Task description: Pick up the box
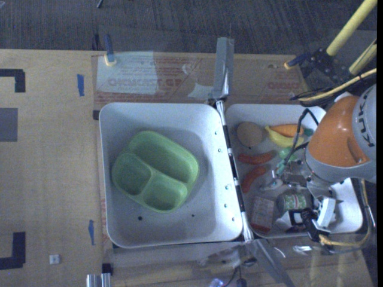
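We see two shallow white bins side by side on a wooden bench [48,178]. In the left bin [119,121] a green divided tray [155,170] lies tilted, with three compartments. In the right bin [263,111] we find a round tan item [249,134] near the far wall, a yellow banana [281,138] just beside it, and two reddish sausage-like pieces [256,158] closer to the middle. Beyond the bins a clear sheet [149,76] lies over cardboard, with blue tape marks [81,84] and black corner marks [15,79] on the bench.
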